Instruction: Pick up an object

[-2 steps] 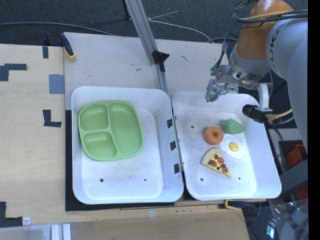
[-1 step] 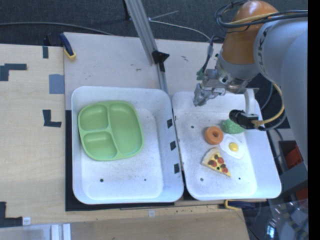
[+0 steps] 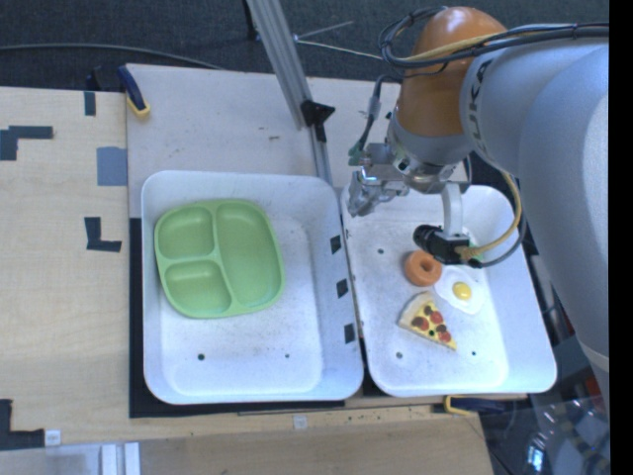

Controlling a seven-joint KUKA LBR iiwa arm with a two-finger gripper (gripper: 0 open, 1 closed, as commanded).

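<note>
we've got the gripper (image 3: 368, 194) hanging over the right bin's (image 3: 514, 359) far left corner, can't tell its grip. donut (image 3: 423, 267), fried egg (image 3: 461, 292) and pizza slice (image 3: 429, 320) sit in that bin.

I see the table (image 3: 59, 265), pale wood with dark tape marks on its left part. Two white bins sit on it side by side: the left bin (image 3: 247, 374) and the right bin (image 3: 504, 364), their inner rims touching. A blue-and-yellow clip (image 3: 134, 91) lies near the far edge.
</note>
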